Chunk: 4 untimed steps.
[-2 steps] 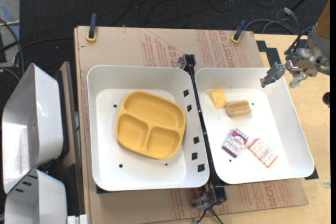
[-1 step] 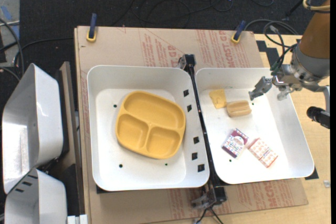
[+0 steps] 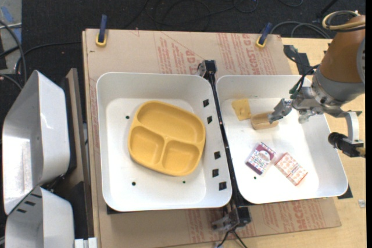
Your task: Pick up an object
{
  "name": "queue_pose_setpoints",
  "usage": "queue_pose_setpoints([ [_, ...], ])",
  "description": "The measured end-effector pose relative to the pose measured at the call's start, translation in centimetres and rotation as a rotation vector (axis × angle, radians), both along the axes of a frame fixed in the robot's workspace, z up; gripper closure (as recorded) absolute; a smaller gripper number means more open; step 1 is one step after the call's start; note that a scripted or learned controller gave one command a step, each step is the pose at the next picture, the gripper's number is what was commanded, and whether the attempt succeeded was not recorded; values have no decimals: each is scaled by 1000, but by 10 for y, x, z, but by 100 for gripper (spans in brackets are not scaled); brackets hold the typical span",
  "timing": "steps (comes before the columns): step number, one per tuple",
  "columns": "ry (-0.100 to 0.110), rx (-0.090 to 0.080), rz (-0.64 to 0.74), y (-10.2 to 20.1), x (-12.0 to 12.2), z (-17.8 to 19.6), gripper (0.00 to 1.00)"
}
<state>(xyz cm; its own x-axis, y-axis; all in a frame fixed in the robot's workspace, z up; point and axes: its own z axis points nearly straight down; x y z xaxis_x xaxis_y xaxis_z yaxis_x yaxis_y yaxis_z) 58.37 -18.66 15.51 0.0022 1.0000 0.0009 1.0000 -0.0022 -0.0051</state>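
Observation:
My gripper [image 3: 293, 114] hangs over the upper part of the right bin [image 3: 331, 142], and it looks open with nothing between its fingers. Its left finger [image 3: 281, 111] reaches down next to a small tan block [image 3: 261, 121], at the block's right end. A yellow wedge-shaped piece [image 3: 241, 108] lies just left of that block. Lower in the same bin lie a purple packet [image 3: 260, 158] and a pink packet [image 3: 290, 168], side by side.
The left bin [image 3: 110, 142] holds a yellow divided plate [image 3: 166, 137]. A black divider [image 3: 218, 136] runs between the two bins. The arm's orange band [image 3: 344, 55] sits over the right bin's upper right corner. White containers [image 3: 35, 142] stand off the bench's left side.

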Motion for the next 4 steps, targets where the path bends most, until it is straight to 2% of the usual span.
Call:
queue_pose_setpoints([
  [1, -2, 0, 5, 11, 0, -52, 0],
  [2, -7, -2, 3, 10, 1, -38, 100],
  [4, -11, -3, 6, 8, -4, 84, 100],
])
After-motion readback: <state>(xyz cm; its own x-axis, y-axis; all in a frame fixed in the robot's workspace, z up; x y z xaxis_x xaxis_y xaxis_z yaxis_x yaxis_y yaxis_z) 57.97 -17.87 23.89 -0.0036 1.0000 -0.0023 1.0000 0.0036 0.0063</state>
